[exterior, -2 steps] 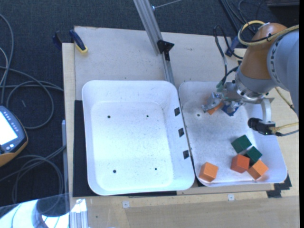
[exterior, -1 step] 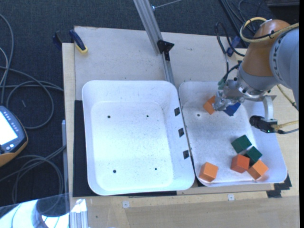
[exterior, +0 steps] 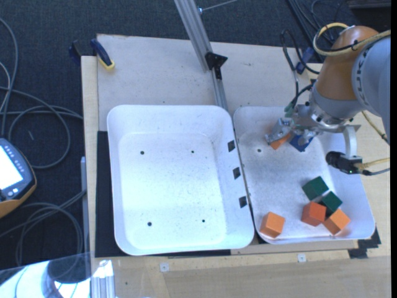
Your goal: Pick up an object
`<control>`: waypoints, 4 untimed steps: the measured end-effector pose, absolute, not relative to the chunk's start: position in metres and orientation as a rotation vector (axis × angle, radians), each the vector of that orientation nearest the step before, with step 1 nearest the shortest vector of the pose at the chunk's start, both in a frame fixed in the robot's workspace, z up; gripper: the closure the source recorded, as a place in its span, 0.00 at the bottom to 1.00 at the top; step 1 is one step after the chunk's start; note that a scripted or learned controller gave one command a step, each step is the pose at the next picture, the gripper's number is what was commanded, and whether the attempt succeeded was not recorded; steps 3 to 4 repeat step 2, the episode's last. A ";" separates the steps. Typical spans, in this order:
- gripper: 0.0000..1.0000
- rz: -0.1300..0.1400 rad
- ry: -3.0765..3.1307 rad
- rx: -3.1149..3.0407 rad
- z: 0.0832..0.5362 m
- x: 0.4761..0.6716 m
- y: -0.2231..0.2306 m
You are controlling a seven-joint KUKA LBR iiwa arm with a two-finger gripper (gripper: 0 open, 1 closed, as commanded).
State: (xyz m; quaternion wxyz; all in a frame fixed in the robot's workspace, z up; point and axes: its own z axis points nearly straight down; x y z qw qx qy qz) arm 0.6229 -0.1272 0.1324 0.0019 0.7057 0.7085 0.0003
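Gripper [exterior: 286,135] hangs low in the right bin [exterior: 273,172], clamped, we judge, on an orange block [exterior: 278,141]. Next we would lift straight up and confirm the hold.

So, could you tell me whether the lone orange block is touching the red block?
Apart: the camera view shows bare bin floor between the orange block and the red block.

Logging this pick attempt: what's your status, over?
Gripper low over right bin's far end, orange piece at its tips, grasp unconfirmed. Five blocks near corner, clear of the arm.
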 end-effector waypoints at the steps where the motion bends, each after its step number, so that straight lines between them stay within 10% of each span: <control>1: 0.00 -0.009 2.222 2.234 0.097 0.544 -0.148; 2: 0.00 0.001 2.214 2.219 0.101 0.600 -0.206; 4: 0.00 0.001 2.214 2.219 0.101 0.600 -0.206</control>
